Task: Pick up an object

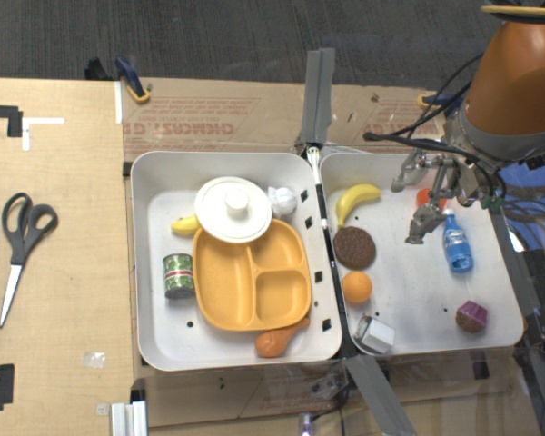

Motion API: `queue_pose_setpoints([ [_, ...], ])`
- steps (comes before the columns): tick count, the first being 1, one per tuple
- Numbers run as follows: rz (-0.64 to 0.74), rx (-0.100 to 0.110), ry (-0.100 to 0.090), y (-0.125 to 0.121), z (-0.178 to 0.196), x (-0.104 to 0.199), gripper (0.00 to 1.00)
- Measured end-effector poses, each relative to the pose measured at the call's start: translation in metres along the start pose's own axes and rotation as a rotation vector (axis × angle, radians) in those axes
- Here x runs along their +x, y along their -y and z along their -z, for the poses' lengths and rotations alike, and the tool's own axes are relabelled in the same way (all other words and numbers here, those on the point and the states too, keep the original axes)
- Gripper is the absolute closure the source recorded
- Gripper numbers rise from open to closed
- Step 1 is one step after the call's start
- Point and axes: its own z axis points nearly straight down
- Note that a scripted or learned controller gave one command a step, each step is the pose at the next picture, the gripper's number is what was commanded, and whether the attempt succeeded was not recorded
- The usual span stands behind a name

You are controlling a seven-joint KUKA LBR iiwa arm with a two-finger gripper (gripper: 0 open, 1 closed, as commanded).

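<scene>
Claw [427,209] hangs over the upper part of the right bin [409,330], arm coming in from the right, orange band above the wrist. Fingers [421,223] point down and look slightly parted, nothing between them; claw is empty. It sits high, clear of the bin floor, likely so it can drop straight onto a target.

Nearest things: a blue bottle [456,247] lying just right of and below the claw, and something small and orange-red [424,198] partly hidden behind the fingers, can't tell what. No target is named, so either could be the pick; bottle seems most likely, being closest and in the open.

Further left in the same bin: banana [354,200] near the divider, brown disc [354,246] below it, orange ball [356,286] below that, grey block [375,334] at the bottom edge, purple piece [471,315] lower right. All lie apart, so easy access.

Left bin [150,334] holds a yellow tray [252,280], a white lid [233,208] overlapping its top edge, and a green can [177,274] beside it. Scissors [20,243] lie on the bench, far left.
</scene>
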Motion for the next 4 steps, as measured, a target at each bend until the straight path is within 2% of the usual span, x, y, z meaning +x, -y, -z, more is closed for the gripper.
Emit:
queue_pose_setpoints([
  [1,0.033,0.001,0.003,0.067,-0.144,-0.016,0.00],
  [2,0.200,0.002,0.005,0.087,-0.143,-0.015,0.00],
  [3,0.202,0.004,0.010,0.086,-0.132,-0.017,1.00],
  [4,0.202,0.004,0.010,0.086,-0.132,-0.017,0.00],
])
